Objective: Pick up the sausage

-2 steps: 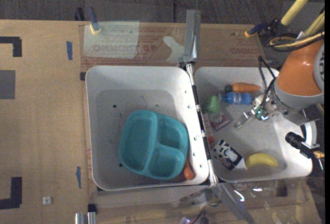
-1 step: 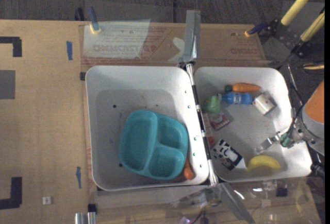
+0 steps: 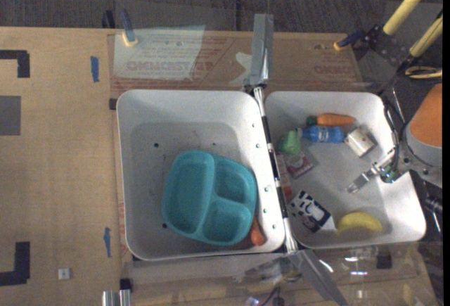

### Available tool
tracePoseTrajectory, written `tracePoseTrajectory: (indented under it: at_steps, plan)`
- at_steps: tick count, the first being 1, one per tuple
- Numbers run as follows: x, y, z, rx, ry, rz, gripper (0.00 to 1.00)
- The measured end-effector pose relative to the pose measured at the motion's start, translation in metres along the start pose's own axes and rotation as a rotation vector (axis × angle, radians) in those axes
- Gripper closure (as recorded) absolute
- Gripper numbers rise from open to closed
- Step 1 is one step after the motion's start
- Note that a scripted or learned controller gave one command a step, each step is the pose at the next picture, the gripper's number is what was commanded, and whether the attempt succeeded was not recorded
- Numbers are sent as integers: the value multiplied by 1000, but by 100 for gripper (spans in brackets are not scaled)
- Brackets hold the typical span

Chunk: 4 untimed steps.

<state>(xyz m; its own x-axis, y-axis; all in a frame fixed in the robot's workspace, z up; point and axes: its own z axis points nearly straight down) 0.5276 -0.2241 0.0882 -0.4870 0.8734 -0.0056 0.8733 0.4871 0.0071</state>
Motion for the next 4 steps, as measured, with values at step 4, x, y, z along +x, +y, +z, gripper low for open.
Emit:
tracePoseTrajectory:
  at_steps: [4]
  plan:
    - [101,198,-98,1,2,-226,100]
